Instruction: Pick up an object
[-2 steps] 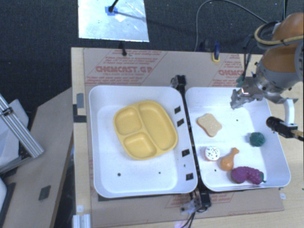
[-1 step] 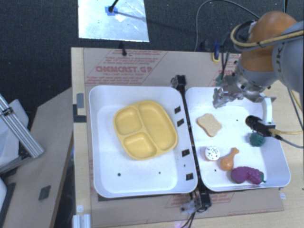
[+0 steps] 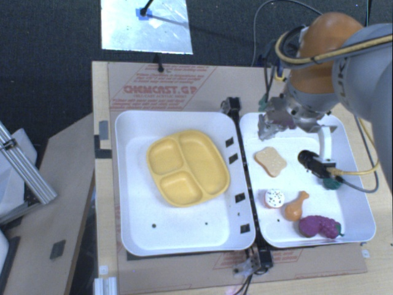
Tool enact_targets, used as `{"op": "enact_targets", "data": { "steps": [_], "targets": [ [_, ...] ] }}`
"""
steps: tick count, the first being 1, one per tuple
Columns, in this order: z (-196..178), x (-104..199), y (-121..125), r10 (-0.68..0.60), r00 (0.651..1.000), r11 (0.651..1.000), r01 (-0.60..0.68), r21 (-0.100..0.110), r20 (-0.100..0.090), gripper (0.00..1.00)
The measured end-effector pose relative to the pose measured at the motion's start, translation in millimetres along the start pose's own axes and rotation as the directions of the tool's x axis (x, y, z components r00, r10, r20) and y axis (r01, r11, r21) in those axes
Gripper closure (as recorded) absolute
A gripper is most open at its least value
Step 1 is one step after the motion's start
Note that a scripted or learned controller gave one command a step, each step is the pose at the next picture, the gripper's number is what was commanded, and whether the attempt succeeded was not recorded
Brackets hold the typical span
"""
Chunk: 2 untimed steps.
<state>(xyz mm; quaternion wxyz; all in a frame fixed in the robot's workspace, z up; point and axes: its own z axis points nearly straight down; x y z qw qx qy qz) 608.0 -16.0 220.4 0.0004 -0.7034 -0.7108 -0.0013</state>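
Just below the pincer [image 3: 270,129] lies the toast [image 3: 271,161], long axis slanting; pincer state I cannot tell.

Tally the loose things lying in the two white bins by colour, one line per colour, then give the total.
Yellow: 1, the divided tray in the left bin
Tan: 1, the bread slice in the right bin
White with dark dots: 1, the ball
Orange: 1, the drumstick
Purple: 1, the grape bunch
Total: 5
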Motion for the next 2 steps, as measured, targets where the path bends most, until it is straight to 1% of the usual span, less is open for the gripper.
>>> {"op": "enact_targets", "data": {
  "steps": [1,2],
  "targets": [
    [-4.1,44.6,8.9,0.000,1.000,1.000,0.000,-0.002,0.000,1.00],
    [1.5,101.2,2.8,-0.001,1.000,1.000,0.001,0.000,0.000,1.00]
  ]
}}
